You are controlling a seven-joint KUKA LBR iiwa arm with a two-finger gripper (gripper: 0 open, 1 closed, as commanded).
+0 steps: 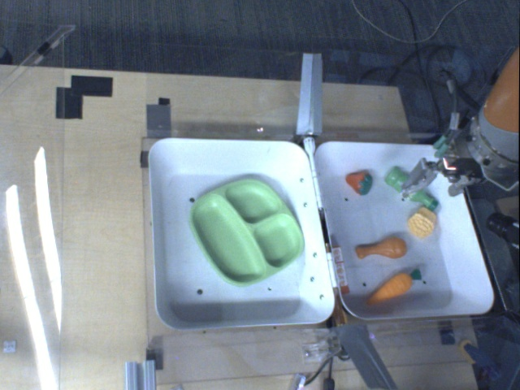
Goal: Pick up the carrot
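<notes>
The carrot (393, 287), orange with a green top at its right end, lies near the front edge of the right bin (479, 299). My gripper (439, 179) hangs over the bin's back right part, well behind the carrot and apart from it. It is open, with nothing between its fingers. A green toy (397, 178) sits just left of the fingertips.
A brown drumstick (382, 250) lies just behind the carrot. Further back are a yellow round piece (421, 223) and a red and green piece (358, 182). The left bin (171, 299) holds a green divided plate (246, 230). A metal divider (309, 96) stands between the bins.
</notes>
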